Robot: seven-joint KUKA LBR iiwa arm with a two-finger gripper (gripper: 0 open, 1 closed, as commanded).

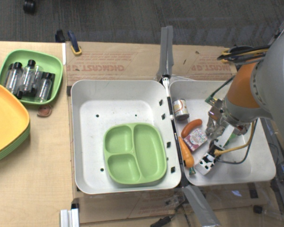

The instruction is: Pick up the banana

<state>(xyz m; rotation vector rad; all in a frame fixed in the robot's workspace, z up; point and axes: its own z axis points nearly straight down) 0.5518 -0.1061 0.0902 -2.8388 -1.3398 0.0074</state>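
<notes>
The gripper (214, 132) is hanging low over the middle of the right bin (255, 170), with the grey arm and its orange band (241, 91) reaching in above it from the right. The view from above is not showing whether the gripper is apart or together, so that cannot be told, and nothing is showing clamped in it.

Where the banana is lying cannot be told, nor how it is looking. The arm is covering much of the right bin's far side.

Just left of the gripper, a pink packet (196, 137) is lying flat on the bin floor. A reddish sausage (191, 126) is lying aslant just above the packet, close to touching it. A small metal can (181, 109) is lying on its side near the bin's far left corner. An orange carrot (186, 152) is lying along the left wall, its tip pointing toward the near edge.

The left bin (78, 126) is holding a green divided plate (135, 152), which is sitting flat toward the near right part of the floor.

On the wooden table (33, 188) to the left, a green tray (9, 59) is holding several small bottles (28, 79) with dark caps, and a stack of yellow plates (7, 122) is sitting beside it. A sheet of cardboard (113, 63) is lying behind both bins.
</notes>
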